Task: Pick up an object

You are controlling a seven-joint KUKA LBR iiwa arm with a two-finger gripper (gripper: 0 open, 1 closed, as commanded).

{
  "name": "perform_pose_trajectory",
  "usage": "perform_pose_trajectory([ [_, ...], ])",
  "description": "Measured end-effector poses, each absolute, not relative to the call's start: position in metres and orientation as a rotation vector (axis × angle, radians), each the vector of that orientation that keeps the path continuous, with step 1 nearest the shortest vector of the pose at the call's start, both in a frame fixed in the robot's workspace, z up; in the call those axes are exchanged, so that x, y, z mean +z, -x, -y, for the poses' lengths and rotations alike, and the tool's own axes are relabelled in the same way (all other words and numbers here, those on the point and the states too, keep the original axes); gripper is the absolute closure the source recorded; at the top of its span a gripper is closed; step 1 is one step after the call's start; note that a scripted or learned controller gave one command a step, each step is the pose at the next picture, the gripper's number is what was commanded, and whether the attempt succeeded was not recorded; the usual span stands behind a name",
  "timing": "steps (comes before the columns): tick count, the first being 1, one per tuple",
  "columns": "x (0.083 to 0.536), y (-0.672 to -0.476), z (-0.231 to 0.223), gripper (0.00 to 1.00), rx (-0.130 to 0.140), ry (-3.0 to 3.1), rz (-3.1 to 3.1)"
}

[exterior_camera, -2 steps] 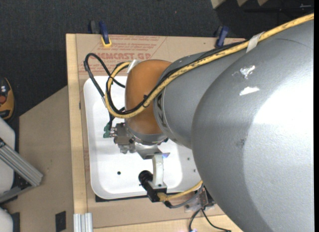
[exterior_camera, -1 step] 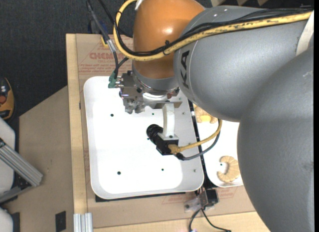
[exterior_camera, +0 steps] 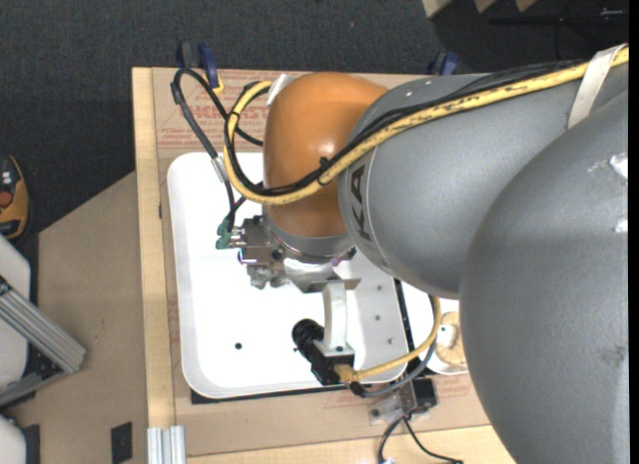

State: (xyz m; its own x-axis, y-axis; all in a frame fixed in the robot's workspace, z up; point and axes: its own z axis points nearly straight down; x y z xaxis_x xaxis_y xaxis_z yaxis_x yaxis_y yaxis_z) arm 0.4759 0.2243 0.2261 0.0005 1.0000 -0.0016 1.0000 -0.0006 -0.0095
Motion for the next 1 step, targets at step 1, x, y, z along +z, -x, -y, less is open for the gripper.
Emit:
perform_pose_trajectory([
  [1, 0.2387, -0.4790, -0.2250, 1.00, 0.001, 2.220, 2.221],
])
